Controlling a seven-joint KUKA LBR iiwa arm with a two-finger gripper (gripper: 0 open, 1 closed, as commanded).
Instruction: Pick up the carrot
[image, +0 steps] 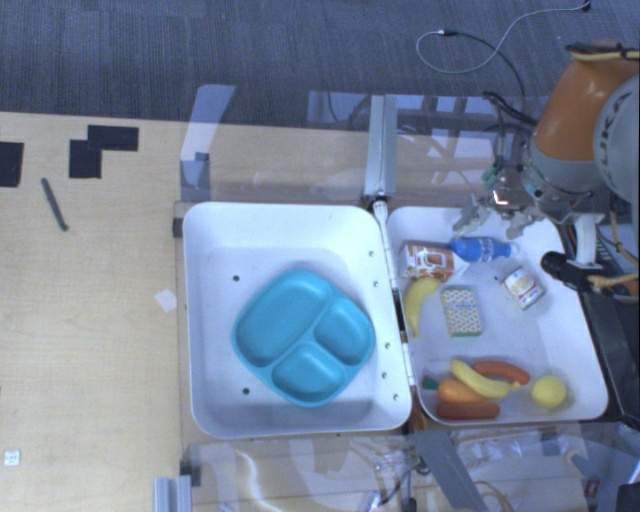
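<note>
Orange carrot (467, 393) against right bin's (585, 345) front wall beside banana (478, 380), end effector (490, 213) spread over far edge

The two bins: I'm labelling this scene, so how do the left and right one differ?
The left bin holds one blue divided plate; the right bin holds many small items, including a carrot, bananas and a bottle. The gripper hovers at the right bin's far edge, away from the left bin. Both are shallow and white.
</note>
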